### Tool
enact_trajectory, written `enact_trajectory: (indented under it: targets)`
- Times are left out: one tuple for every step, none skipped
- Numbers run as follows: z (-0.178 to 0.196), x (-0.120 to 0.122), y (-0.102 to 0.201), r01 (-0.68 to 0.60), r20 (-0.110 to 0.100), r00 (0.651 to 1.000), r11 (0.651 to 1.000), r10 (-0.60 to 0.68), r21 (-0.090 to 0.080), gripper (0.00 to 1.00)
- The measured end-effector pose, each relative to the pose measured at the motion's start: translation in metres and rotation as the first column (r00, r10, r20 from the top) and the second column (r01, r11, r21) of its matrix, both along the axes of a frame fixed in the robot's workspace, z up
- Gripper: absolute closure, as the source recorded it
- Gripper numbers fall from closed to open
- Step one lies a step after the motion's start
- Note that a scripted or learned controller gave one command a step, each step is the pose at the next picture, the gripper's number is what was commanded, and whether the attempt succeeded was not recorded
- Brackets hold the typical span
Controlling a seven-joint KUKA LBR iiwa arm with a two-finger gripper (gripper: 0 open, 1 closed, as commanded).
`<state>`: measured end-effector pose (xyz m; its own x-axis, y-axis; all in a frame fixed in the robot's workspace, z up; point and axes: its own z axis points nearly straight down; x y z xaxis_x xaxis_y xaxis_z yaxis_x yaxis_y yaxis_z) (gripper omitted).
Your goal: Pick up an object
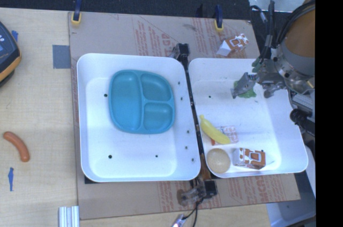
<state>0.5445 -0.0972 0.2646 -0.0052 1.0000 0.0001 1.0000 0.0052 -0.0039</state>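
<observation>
A: How does the arm (300, 38) sit?

B: It reaches in over the upper right corner of the right bin (284, 129), wrist bent down, with the hand (247, 86) low over the bin's upper part, pointing toward the left bin (91, 129).

A: Is the hand gripping anything?

B: A small green object (247, 93) sits right at its fingertips, but I cannot tell whether the hand is open, closed, or gripping it.

A: What else is in the right bin?

B: A yellow banana (213, 131) near its left wall, a round beige object (218, 160) at its lower left corner, and a small carton (251, 158) just beside that. The left bin holds a blue divided plate (142, 101).
</observation>
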Motion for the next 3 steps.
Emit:
enact_trajectory:
  targets:
    - [-0.074, -0.032, 0.034, 0.000, -0.002, 1.000, 1.000, 0.000, -0.001, 0.00]
    - [-0.073, -0.041, 0.059, -0.001, -0.002, 1.000, 1.000, 0.001, 0.000, 0.00]
    - [-0.174, -0.016, -0.010, 0.002, -0.003, 1.000, 1.000, -0.002, -0.001, 0.00]
